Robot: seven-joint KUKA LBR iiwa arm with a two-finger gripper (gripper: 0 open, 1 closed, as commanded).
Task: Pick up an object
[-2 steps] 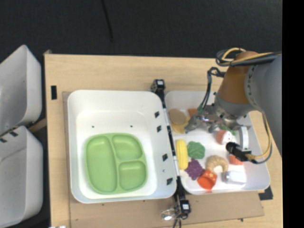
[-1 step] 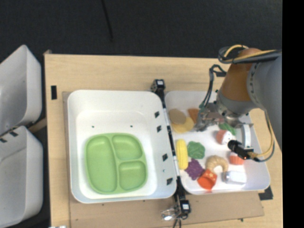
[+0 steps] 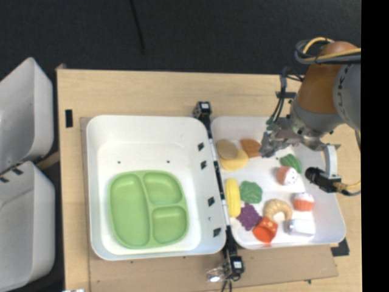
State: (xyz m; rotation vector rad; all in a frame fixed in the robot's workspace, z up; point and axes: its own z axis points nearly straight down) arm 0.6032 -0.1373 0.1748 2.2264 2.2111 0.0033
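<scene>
Hovering over right bin (image 3: 325, 224) at 12 o'clock, gripper (image 3: 269, 146) just beside orange piece (image 3: 250, 146); finger state impossible to tell; nothing visibly held.

One fixed cam overhead, slanted down on both bins (image 3: 97, 181).

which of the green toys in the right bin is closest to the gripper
The small green piece, just below-right of the gripper. The broccoli-like one lies farther down, beside the corn.

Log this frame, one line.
arm: over right bin | gripper: by orange piece, nothing seen held | tray: left bin
</scene>
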